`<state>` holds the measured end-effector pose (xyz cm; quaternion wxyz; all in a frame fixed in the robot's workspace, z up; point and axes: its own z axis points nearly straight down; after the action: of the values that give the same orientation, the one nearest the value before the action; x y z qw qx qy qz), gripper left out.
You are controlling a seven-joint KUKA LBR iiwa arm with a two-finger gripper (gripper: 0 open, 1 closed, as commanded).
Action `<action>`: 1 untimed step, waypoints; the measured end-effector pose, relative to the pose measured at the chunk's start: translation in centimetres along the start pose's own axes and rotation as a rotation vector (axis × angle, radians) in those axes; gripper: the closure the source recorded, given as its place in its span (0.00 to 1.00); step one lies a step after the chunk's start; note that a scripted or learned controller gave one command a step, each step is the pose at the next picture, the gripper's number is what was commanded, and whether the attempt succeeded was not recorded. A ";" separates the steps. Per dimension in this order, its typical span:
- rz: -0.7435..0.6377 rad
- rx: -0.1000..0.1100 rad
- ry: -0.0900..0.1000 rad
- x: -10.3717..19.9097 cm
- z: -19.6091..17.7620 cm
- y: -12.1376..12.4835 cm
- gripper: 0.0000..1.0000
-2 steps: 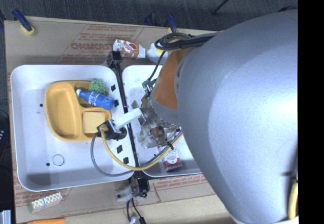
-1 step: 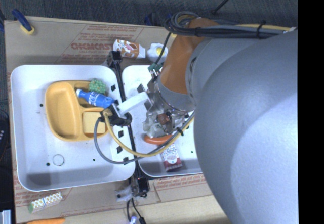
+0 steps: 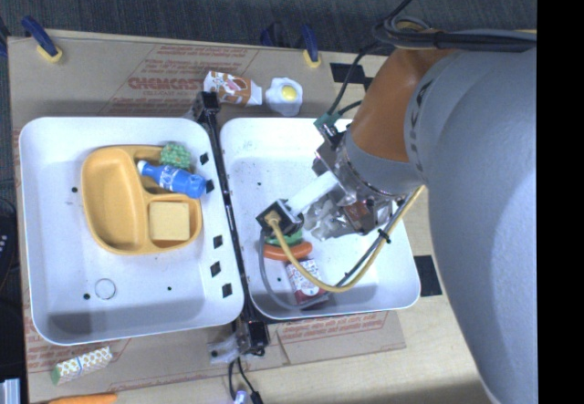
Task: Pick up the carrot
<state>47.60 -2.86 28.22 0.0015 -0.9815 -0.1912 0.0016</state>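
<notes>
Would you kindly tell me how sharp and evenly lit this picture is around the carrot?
Camera view: soft overall, the carrot a small orange smear near the gripper; camera view: even light, no glare on the right bin, a faint shadow in the left bin corner; the arm looms large and blurry.

The left bin [image 3: 36, 211] holds a yellow tray [image 3: 114, 202] with a blue bottle [image 3: 173, 179] and a green toy [image 3: 176, 154] at its rim; a carton [image 3: 228, 88] and an egg [image 3: 286, 95] lie behind.

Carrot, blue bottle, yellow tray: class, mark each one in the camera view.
carrot [image 3: 276, 253], camera view, on its orange body.
blue bottle [image 3: 173, 178], camera view, on its label, mid-length.
yellow tray [image 3: 109, 197], camera view, on the bare floor of its larger compartment.
</notes>
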 end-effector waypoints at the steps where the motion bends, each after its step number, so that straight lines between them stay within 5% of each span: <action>1: -0.001 0.001 -0.001 0.0 0.0 -0.1 0.00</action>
<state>47.59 -2.81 28.21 0.0019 -0.9814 -0.1919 0.0021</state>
